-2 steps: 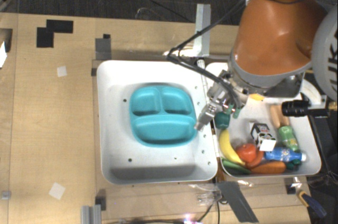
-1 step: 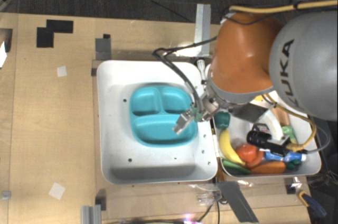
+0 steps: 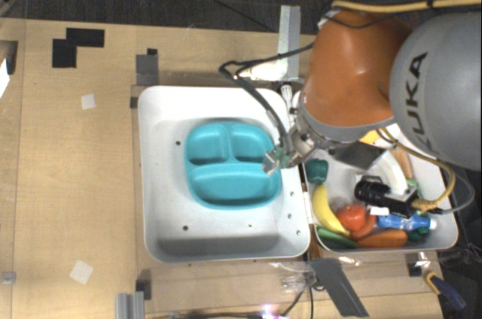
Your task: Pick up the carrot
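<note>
We see the smooth, tapered orange carrot (image 3: 382,238) lying among glossy plastic foods in the right white bin (image 3: 444,231). The metal two-finger gripper (image 3: 275,158) hangs over the turquoise compartment plate's (image 3: 226,163) right edge; its spread we cannot tell.

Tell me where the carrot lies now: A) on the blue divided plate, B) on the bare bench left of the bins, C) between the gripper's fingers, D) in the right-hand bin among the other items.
D: the carrot lies at the near edge of the right bin, beside the tomato and banana.
</note>
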`<state>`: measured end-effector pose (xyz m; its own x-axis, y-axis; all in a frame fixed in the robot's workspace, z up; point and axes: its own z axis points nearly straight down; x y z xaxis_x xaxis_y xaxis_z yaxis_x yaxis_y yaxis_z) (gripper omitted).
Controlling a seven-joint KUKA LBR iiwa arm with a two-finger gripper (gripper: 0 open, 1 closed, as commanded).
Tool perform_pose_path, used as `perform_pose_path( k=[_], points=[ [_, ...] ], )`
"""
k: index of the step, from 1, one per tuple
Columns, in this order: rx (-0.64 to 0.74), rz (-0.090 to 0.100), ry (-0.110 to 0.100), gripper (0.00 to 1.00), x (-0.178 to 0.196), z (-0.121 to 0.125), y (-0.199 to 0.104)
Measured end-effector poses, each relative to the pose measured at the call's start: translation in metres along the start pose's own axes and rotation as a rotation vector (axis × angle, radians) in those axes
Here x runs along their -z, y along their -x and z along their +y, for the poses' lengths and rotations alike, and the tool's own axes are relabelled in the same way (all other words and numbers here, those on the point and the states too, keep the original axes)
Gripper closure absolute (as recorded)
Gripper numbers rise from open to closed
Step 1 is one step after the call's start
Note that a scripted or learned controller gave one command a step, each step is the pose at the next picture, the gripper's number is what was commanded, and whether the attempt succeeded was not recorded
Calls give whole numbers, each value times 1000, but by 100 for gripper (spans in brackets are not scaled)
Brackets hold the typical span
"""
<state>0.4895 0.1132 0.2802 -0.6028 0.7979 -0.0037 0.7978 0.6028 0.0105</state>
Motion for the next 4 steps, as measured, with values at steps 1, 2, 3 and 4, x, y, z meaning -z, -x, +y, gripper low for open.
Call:
perform_pose_path(
  k=[1,2,3,4],
  points=[
    [118,-5,6,100,243,3,36],
    [119,-3,1,0,240,3,36],
    [57,4,-11,0,30,0,-4],
    [251,-1,-5,0,9,6,97]
  ],
)
